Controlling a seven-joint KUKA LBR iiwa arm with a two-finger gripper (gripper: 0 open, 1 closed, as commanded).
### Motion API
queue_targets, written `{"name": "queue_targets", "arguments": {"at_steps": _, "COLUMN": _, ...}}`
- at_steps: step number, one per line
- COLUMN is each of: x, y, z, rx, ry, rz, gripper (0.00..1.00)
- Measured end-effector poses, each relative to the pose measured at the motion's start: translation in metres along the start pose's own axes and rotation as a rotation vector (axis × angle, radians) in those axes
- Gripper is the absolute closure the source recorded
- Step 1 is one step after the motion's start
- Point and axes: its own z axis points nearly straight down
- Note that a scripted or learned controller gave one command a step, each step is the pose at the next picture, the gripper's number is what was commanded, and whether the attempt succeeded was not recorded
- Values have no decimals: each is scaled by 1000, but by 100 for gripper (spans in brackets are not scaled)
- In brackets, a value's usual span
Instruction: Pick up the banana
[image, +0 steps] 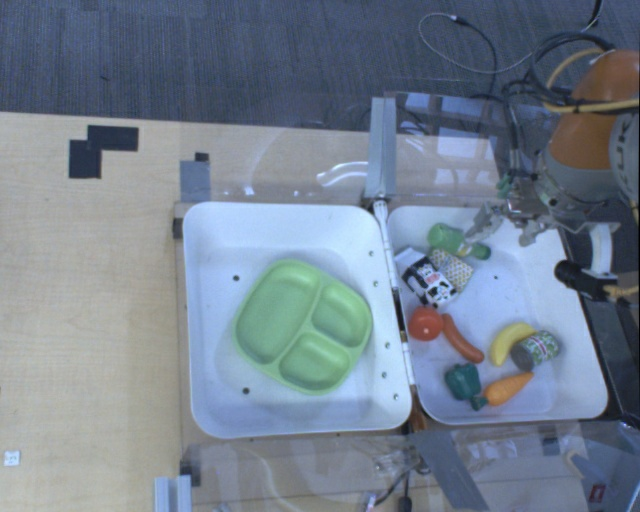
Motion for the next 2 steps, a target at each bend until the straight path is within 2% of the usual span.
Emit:
{"name": "queue_targets", "arguments": {"at_steps": 1, "x": -53, "y": -44, "z": 93, "rx": 2, "ry": -1, "rz": 42, "gripper": 0}}
{"name": "queue_targets", "arguments": {"at_steps": 2, "x": -63, "y": -112, "z": 100, "rx": -7, "ry": -4, "rz": -163, "gripper": 0}}
